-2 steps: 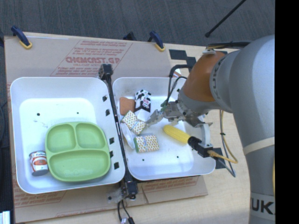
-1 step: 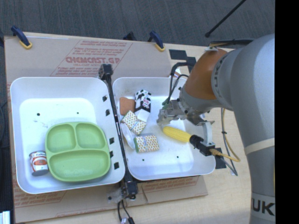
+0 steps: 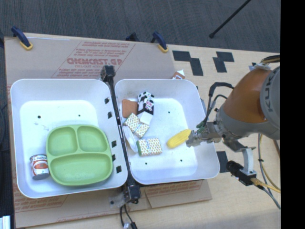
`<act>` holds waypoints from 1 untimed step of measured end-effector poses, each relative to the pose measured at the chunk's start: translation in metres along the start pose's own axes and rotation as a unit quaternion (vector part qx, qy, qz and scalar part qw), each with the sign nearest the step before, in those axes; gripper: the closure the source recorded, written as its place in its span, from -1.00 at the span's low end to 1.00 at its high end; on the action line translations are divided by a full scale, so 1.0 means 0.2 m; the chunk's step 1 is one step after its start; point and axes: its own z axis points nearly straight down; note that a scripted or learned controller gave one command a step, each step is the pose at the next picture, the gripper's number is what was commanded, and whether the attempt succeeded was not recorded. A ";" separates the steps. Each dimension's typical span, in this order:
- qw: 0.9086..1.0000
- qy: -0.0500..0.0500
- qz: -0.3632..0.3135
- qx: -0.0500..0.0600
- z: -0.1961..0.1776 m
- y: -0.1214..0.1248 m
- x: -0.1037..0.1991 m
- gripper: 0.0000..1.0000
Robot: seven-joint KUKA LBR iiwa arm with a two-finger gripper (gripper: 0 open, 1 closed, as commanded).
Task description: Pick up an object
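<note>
The right bin (image 3: 190, 92) holds a yellow corn cob (image 3: 178, 138) near its right side. Along its left side lie two patterned packets (image 3: 149, 147) (image 3: 135, 124), a black-and-white cow toy (image 3: 145, 102) and a brown piece (image 3: 127, 107). My gripper (image 3: 193, 140) comes in low over the bin's right wall, its tip right beside the corn's right end. Whether it touches the corn is unclear.
The left bin (image 3: 24, 94) carries a green divided plate (image 3: 78, 155) and a small red-labelled can (image 3: 40, 166) at its front left. A black divider clip (image 3: 107, 72) sits between the bins. The grey-and-orange arm (image 3: 248, 104) looms at the right, with cables beside it.
</note>
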 end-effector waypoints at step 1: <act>1.000 0.000 -0.002 -0.002 -0.49 0.27 0.28 1.00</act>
